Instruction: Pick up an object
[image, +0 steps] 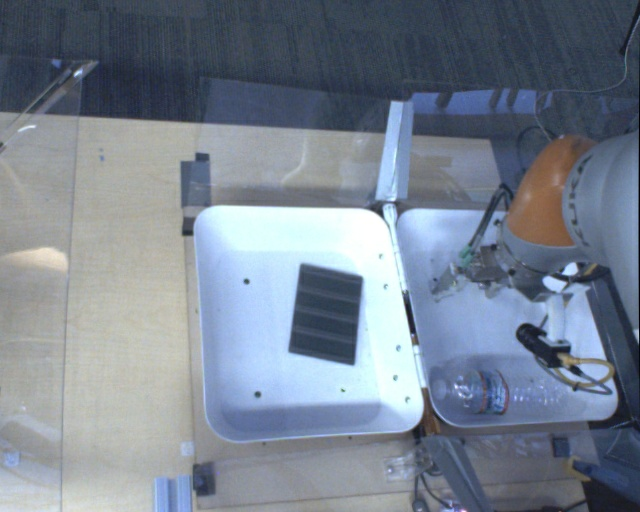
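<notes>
I can't tell if the gripper (452, 279) is open; above bare right bin (450, 335) floor, it may miss the near plastic bottle (490, 391).

Even overhead light, slightly soft focus

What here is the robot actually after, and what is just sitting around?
Part of the job: gripper; clear plastic bottle; dark ribbed slab (both possible picks).
Just there: left bin; right bin; wooden bench.
</notes>
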